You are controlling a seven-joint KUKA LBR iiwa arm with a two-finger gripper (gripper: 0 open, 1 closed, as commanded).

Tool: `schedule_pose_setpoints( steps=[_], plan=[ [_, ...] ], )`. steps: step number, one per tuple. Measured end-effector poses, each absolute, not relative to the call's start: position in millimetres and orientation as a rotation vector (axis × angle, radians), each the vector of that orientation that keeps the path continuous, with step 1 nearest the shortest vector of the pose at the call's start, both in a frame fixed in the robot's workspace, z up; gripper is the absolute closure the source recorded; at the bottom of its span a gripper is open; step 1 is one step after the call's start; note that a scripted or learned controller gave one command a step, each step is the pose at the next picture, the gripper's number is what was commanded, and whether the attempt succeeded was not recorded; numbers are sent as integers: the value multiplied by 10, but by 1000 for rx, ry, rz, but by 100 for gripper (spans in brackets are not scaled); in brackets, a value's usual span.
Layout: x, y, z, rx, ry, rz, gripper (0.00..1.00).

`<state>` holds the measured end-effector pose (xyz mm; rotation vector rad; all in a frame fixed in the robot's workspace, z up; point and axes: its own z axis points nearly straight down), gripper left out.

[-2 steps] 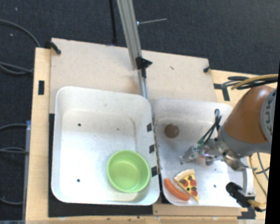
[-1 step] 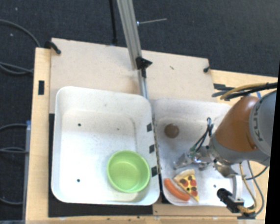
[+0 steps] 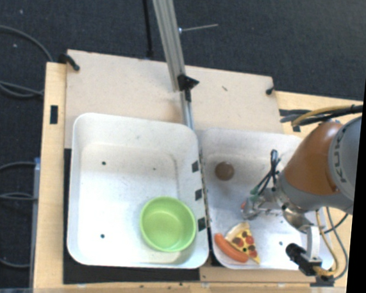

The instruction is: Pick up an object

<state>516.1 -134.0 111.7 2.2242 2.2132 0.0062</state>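
In the right bin (image 3: 235,144) lie a brown ball (image 3: 224,171), a pizza slice toy (image 3: 243,239) and an orange-red hot dog (image 3: 231,248) at the front rim. My gripper (image 3: 252,207) reaches in from the right and hangs low just above and behind the pizza slice, right of the ball. Its tips are small and dark against the bin floor, and nothing is visible between them. A green bowl (image 3: 168,223) sits in the left bin (image 3: 104,167) near its front right corner.
The grey and orange arm (image 3: 316,165) covers the right part of the right bin. A slanted metal pole (image 3: 173,45) rises from behind the bins. Cables run along the arm's right side, and a black fitting (image 3: 298,253) sits near the bin's front right.
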Motion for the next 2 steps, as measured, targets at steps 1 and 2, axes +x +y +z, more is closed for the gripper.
schedule_pose_setpoints(
  steps=[1, 2],
  plan=[
    [5266, -1299, 1692, 2213, 2221, 7, 100],
    [5321, -1349, 2138, 2213, 2221, 5, 100]
  ],
)
